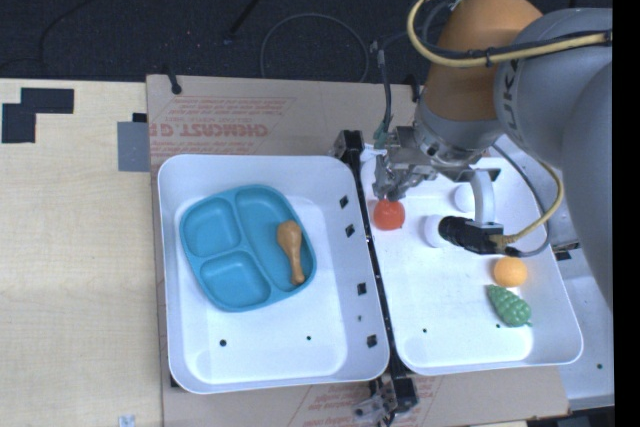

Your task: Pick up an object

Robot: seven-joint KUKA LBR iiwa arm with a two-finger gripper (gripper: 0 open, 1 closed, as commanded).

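Note:
A small red round object, like a tomato, lies in the right bin close to its left wall. My gripper hangs straight over it, its tip at the object's top edge; whether they touch is hidden. An orange ball and a green bumpy object rest further right in the same bin, well apart from the gripper.
The left bin holds a blue divided plate with a tan toy drumstick lying in its right section. The divider between the bins runs just left of the red object. My grey arm covers the upper right.

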